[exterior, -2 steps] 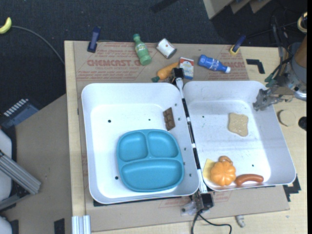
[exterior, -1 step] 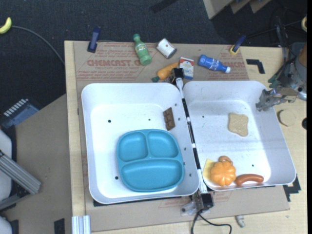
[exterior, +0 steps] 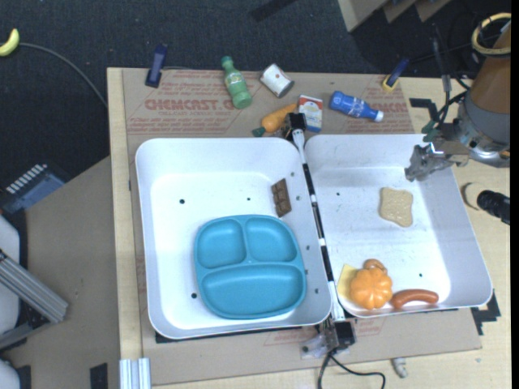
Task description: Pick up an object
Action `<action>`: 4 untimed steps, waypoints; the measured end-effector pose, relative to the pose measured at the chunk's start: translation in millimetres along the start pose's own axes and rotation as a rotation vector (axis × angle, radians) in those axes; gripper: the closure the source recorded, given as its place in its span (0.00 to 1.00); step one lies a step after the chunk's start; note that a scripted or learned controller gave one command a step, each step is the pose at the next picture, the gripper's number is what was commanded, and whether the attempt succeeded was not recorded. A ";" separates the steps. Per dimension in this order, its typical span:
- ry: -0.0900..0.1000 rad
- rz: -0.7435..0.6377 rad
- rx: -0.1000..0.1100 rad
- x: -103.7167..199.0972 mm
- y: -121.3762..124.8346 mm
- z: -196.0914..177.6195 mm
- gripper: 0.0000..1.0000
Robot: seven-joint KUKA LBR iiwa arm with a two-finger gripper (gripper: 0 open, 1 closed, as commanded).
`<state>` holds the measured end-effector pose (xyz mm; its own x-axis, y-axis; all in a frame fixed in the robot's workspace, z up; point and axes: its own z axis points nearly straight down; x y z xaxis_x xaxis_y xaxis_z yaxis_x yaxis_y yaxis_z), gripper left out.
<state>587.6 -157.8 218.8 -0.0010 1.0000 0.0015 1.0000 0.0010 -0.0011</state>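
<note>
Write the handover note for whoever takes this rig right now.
Gripper: over the right bin's far right corner, nothing seen held; open or shut unclear.
Right bin: slice of bread mid-bin; orange pumpkin and sausage at the near edge.
Left bin: blue divided plate, brown block by the divider.
Done: nothing picked.
Left: grasp and lift one object; the bread lies nearest.

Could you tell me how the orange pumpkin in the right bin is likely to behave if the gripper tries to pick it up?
The pumpkin looks rounded and glossy, so two fingers could slip off its sides. It sits in the bin's near corner beside the sausage, so a push would probably jam it there rather than roll it. It is probably a light toy.
</note>
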 end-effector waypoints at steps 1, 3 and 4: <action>-0.004 0.001 -0.004 -19.3 -17.8 -25.1 1.00; -0.002 0.000 -0.003 -19.4 -23.4 17.1 1.00; 0.000 0.000 0.000 10.6 -28.4 12.0 1.00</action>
<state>559.1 -147.3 206.9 -0.0011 1.0000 0.0011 1.0000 0.0011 -0.0012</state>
